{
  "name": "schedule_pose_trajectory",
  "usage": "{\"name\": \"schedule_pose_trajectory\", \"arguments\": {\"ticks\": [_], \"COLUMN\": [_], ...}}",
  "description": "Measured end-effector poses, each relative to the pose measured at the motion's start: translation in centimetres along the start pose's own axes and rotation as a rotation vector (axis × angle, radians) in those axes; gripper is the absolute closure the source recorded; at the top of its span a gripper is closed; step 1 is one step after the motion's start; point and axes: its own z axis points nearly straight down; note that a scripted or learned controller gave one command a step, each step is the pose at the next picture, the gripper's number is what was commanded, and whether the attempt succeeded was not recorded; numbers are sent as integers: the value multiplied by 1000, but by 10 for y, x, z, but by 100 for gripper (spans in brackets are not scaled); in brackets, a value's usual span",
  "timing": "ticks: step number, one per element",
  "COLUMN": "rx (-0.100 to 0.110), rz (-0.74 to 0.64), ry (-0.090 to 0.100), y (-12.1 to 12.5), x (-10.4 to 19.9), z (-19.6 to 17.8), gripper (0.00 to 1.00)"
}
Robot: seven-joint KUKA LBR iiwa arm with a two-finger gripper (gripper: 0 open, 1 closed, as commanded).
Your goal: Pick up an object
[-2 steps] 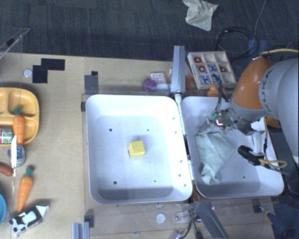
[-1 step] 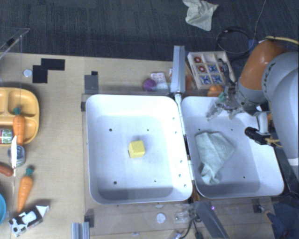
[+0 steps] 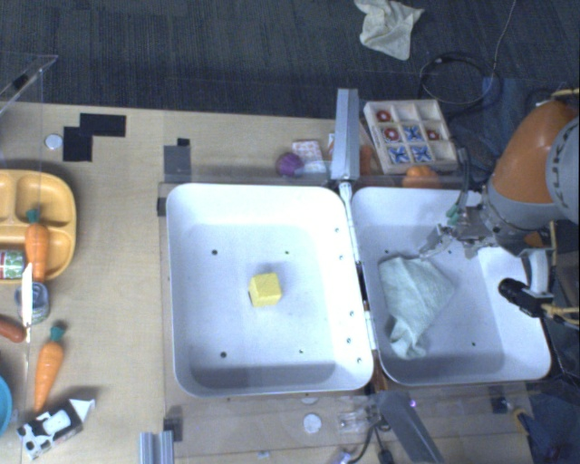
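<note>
Two white bins sit side by side on the bench: left bin (image 3: 181, 299), right bin (image 3: 517, 362), walls touching at the middle divider. One yellow block (image 3: 265, 289) lies near the centre of the left bin, alone on the floor there. One pale crumpled cloth (image 3: 412, 297) lies in the right bin, spread from the bin's centre toward 7 o'clock.

My claw (image 3: 441, 241) hangs over the right bin at about 11 o'clock from that bin's centre, its tip just above the cloth's upper corner. Whether the tip touches the cloth, I cannot tell; whether my fingers are spread or closed, I cannot tell either. One orange band (image 3: 530, 159) shows on my arm at the frame's 3 o'clock edge.

Outside the bins, at 9 o'clock: one yellow divided tray (image 3: 54, 195), three toy carrots counted, one (image 3: 36, 249) on the tray, another (image 3: 47, 361) below it on the bench. At 12 o'clock: one tic-tac-toe board (image 3: 412, 134), one purple ball (image 3: 289, 164), one rag (image 3: 388, 25) on the dark floor.
</note>
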Motion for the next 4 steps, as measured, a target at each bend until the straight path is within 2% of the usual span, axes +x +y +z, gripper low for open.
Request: {"name": "schedule_pose_trajectory", "arguments": {"ticks": [1, 2, 3, 4], "rx": [-11, -4, 4, -5], "rz": [-270, -190, -174, -104], "ry": [-2, 0, 2, -1], "y": [0, -7, -17, 69], "x": [55, 86, 66, 41], "z": [37, -58, 22, 40], "gripper": [0, 0, 0, 0]}}
